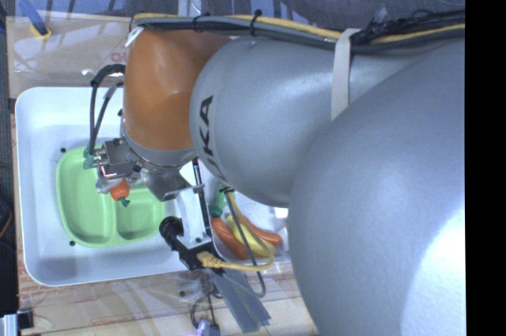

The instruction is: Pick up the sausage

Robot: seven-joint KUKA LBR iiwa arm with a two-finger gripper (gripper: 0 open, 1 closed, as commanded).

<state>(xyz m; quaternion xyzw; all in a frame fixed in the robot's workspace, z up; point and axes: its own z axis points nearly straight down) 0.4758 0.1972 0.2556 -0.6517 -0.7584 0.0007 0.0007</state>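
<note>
Hovering above the green two-compartment plastic tray in the left white bin, my pincer, grip unreadable, risks missing the orange-red sausage lying beyond the divider, under my arm.

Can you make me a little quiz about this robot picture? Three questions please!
1. True or false: the green tray has two compartments.
2. Which bin holds the green tray? A) the left bin B) the right bin C) neither
3. Fill in: the band above the arm's wrist is ____.

Key
1. True. A ridge splits it into two hollows.
2. A. It lies in the left bin, partly under the gripper.
3. Orange. The band is orange; the rest of the arm is grey.
</note>
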